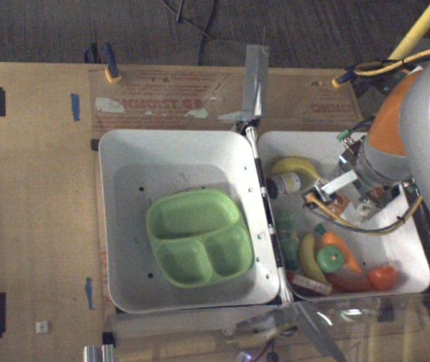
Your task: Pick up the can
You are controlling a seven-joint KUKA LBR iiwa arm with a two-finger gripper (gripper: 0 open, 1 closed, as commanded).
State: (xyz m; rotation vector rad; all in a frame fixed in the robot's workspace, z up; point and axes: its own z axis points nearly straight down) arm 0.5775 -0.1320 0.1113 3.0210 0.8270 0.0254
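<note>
Nearest the camera, along the near wall of the right bin (423,271), lies a heap of toy food: a red pepper (382,277) towards the near right corner, an orange carrot (345,252) with a round green cap (330,259) on it, and a small yellow banana (311,256) beside them. A dark flat packet (310,283) sits against the near wall under that heap.

At the far left corner of the same bin a larger yellow banana (296,165) curves along the wall. Just in front of it lies the can (286,183), a small cylinder tipped on its side, pale label and dark end, close against the bin's left wall.

The arm (426,127) comes in over the right bin's far right part, grey with its orange band. Its pincer (334,196) hangs over the middle of that bin, to the right of the can and apart from it, with cables looped around it. Whether it is spread or pressed together I cannot tell, and nothing is seen pinched in it.

The left bin (124,157) holds a green divided plate (198,236), lying flat towards its near right corner. Both bins sit on the brown table (34,225), which bears blue tape marks (75,107) near its left side.
</note>
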